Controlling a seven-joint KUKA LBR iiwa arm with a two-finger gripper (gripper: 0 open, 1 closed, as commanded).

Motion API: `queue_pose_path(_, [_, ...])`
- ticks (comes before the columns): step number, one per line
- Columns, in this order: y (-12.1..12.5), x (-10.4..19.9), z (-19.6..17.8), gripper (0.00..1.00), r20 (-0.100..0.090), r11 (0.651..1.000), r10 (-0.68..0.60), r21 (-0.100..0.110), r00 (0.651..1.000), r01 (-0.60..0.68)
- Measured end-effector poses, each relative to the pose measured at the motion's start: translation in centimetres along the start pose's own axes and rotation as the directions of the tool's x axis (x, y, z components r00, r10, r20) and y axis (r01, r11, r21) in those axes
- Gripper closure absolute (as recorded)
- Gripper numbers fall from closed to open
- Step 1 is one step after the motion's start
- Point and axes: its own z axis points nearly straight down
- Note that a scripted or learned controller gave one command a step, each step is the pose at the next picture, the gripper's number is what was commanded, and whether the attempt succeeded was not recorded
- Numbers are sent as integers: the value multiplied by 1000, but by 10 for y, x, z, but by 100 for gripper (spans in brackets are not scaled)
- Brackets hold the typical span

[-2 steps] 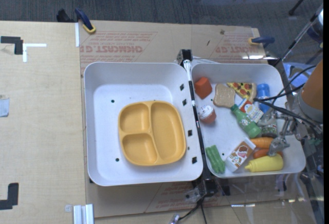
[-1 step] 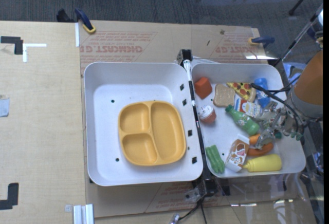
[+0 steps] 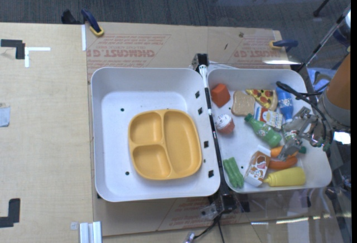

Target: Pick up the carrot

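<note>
Two shallow white bins are sitting side by side on the bench (image 3: pixel 44 125), and going from the left, the left bin (image 3: pixel 106 141) is carrying a yellow divided plate (image 3: pixel 165 144) lying flat near its middle. Crossing the black-clipped seam into the right bin (image 3: pixel 234 76), an orange-red block (image 3: pixel 220 95) is resting near the upper left corner, with a small red and white round thing (image 3: pixel 224 123) just below it. A green pod-like toy (image 3: pixel 232 172) is lying along the lower left wall, and beside it a small printed packet (image 3: pixel 257 168) is leaning toward the front. Further along, a slice of toast (image 3: pixel 242 103) is lying next to a pizza slice (image 3: pixel 263 98), while a green bottle (image 3: pixel 264 131) is stretching slantwise below them. A yellow mustard bottle (image 3: pixel 285 177) is lying on its side along the front wall. The carrot (image 3: pixel 280 161) is lying just above that mustard bottle, its orange body partly showing beneath the metal parts. The claw (image 3: pixel 291 146) is hanging directly over the carrot's upper end, apparently touching it, with the arm (image 3: pixel 337 97) reaching in from the right; whether the claw is spread or closed on anything cannot be told, because its tips are blurring into the clutter.
</note>
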Motion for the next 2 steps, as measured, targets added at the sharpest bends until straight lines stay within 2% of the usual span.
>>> queue_pose_path(1, [7, -42, 75, 0, -3, 981, 192, -9, 981, -192])
queue_pose_path(2, [-10, -2, 77, 0, -5, 957, 290, -5, 957, -290])
